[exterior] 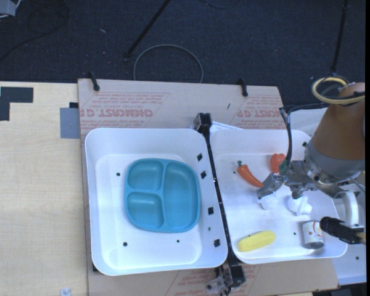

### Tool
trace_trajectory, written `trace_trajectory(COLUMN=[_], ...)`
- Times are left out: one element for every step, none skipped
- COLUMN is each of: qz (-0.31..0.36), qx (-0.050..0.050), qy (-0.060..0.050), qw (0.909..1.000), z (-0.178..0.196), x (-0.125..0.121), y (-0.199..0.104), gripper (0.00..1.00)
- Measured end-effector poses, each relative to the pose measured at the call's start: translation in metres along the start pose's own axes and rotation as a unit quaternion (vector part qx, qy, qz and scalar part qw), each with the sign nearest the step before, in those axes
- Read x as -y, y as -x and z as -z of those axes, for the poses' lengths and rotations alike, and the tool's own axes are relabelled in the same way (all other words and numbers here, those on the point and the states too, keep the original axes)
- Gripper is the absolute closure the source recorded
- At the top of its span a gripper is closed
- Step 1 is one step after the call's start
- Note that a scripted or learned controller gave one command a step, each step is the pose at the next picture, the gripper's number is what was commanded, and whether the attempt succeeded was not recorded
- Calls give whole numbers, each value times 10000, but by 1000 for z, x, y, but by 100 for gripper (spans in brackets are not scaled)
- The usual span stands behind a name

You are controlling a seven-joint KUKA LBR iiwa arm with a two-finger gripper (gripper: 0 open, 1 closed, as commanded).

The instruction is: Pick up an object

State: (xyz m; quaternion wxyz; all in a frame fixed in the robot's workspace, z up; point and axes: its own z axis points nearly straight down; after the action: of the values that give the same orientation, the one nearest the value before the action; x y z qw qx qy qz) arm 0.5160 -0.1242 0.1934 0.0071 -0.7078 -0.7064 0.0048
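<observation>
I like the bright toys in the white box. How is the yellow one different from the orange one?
The yellow toy is plump and rounded; the orange toy is thin, pointed, with a green tip. The yellow toy lies near the front edge of the right bin; the orange toy lies mid-bin, closer to the hand. Both lie flat, untouched.

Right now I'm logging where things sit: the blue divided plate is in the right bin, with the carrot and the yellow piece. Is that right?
Not quite. The camera view shows the blue divided plate in the left bin; the carrot and the yellow piece are in the right bin.
</observation>
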Motion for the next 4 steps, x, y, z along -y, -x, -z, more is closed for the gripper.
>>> trace_trajectory(qz=[10, 8, 4, -25], qx=[9, 6, 11, 7], qy=[62, 43, 67, 59], qw=[10000, 10000, 10000, 10000], z=[7, -54, -106, -94], x=[-3, -7, -7, -7], y=[0, 7, 6, 7], gripper=[0, 0, 0, 100])
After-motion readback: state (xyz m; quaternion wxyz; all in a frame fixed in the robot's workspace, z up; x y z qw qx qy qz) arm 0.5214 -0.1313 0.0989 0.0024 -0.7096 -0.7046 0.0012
